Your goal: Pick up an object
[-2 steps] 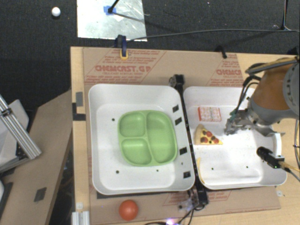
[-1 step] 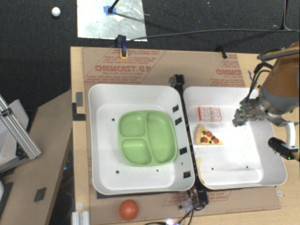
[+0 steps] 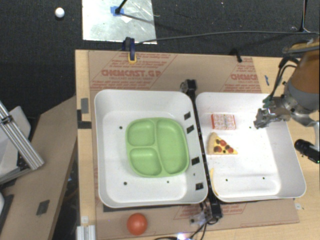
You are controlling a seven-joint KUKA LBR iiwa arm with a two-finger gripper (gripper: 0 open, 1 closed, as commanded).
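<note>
- Nearest the camera lies one orange-red ball [image 3: 137, 223], resting on the cardboard-covered bench [image 3: 165, 69] just in front of the left bin, outside both bins.
- Two shallow white bins sit side by side on the bench, touching along a dark seam with black clips: a left bin [image 3: 107, 134] and a right bin [image 3: 280, 164].
- One green divided tray [image 3: 157, 147] lies flat in the middle of the left bin; it has three compartments, two smaller ones on its left and one long one on its right.
- Two loose objects lie in the right bin, both in its left half: one toy pizza slice [image 3: 221, 145], yellow with red spots, and one small red-and-white packet [image 3: 223, 121] just behind it. They sit near each other but apart.
- One grey arm [image 3: 302, 91] reaches in from the right, with the gripper [image 3: 262, 118] over the right bin's far right part, well apart from the slice and the packet.
- Nothing is visible at the gripper's tip; whether it is spread or closed cannot be told at this size.
- One blue clamp [image 3: 129, 48] grips the far edge of the bench.
- One square of silvery sheet [image 3: 118, 13] lies beyond it on the dark floor, with one small white ball [image 3: 60, 12] to its left.
</note>
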